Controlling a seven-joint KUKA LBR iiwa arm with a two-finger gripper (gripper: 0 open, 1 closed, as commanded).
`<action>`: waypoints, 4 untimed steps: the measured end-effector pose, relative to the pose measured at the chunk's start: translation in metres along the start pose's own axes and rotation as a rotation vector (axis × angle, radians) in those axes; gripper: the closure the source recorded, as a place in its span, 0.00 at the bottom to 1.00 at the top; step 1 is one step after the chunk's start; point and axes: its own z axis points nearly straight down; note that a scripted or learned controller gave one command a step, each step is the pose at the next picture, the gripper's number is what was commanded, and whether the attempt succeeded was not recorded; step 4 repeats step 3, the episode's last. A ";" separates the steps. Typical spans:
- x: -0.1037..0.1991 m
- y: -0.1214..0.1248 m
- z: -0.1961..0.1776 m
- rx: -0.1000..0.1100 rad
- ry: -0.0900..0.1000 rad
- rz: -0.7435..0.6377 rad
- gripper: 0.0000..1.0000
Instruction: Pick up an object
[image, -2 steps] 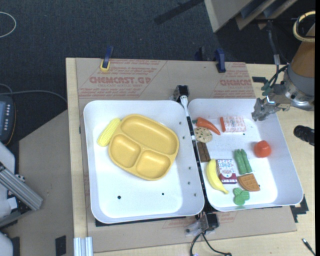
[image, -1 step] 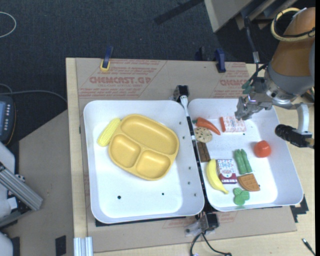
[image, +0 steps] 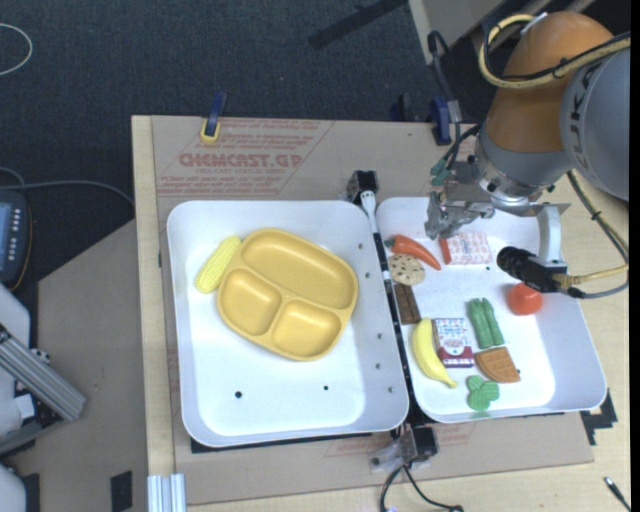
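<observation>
Not picked up yet, looks like; gripper (image: 441, 228) hanging right of centre, just above the carrot (image: 416, 250) in the right bin (image: 575, 350); fingers look narrow and empty, hard to tell; grab and lift left.

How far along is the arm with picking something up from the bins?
Nothing looks picked up yet. The pincer hangs over the back of the right bin, just above the carrot and beside a red-and-white packet. All the toy food lies in the bins. Descending, grasping and lifting are left.
</observation>
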 end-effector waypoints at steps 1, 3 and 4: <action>0.035 0.009 0.005 -0.003 -0.003 0.003 1.00; 0.047 0.012 -0.006 -0.005 -0.003 0.006 1.00; 0.047 0.012 -0.006 -0.005 -0.003 0.006 1.00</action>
